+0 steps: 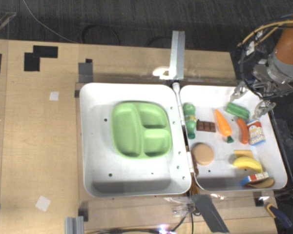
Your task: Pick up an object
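On bench: two white bins, left bin (93, 145) holding one green tray (139, 129), right bin (278, 172) crowded with small toy foods. Above far right corner, arm with gripper (254, 100), two fingers (238, 92) spread apart, holding nothing, hovering just beside green pepper (238, 109).

Likely target: that pepper, near back wall, just beside carrot (223, 123) and sausage (242, 130).

Risks, as judgement: fingers catching a neighbour too, or pushing pepper against wall; slipping off its round skin; closing on air.

Counted: one tray; one pepper, one carrot, one sausage, one banana (246, 163), one chocolate (205, 126), one round biscuit (203, 153), one carton (256, 132).
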Controlling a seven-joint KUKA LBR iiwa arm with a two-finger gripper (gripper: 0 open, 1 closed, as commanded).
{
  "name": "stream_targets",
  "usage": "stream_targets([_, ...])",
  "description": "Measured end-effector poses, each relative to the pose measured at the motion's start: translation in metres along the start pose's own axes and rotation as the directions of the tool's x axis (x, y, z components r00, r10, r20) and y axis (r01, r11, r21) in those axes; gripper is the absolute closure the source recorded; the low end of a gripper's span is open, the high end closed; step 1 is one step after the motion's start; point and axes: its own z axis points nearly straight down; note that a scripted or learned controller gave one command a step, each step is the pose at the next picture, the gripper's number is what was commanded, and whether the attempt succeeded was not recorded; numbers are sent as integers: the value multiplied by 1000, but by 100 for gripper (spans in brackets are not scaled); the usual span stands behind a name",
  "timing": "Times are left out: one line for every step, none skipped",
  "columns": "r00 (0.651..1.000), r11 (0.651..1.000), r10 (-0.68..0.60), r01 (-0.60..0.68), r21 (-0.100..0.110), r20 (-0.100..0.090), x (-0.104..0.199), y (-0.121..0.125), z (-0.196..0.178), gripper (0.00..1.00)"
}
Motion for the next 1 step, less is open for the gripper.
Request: stream_targets([996,996,-90,90,9,3,27,20,79,0])
